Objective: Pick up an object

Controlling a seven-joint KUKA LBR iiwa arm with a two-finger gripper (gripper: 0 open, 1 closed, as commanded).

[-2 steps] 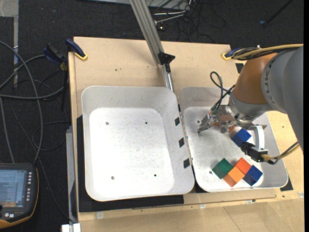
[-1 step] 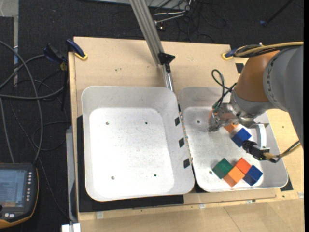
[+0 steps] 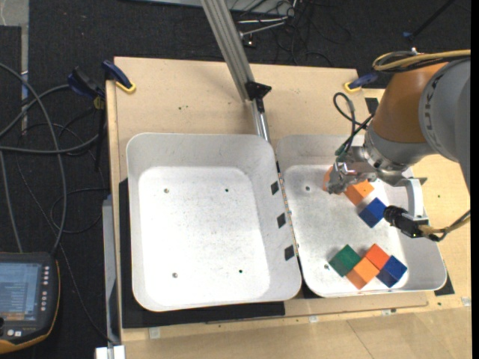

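One orange block point(image 3: 360, 191), judged light, rigid and best pinched across two flat opposite faces, is seen in the right bin point(image 3: 314, 275) just beside the gripper point(image 3: 338, 178), whose finger state cannot be told, with a blue block point(image 3: 372, 212) touching it.

Desk point(image 3: 194, 96): matt, pale, wood-like board. Both bins point(image 3: 150, 200): smooth white plastic, lightly speckled. Blocks point(image 3: 346, 260): matt painted. Arm band point(image 3: 404, 103): glossy orange.

The right bin point(image 3: 310, 200) has bare floor at left; blocks point(image 3: 368, 265) crowd its near right corner.
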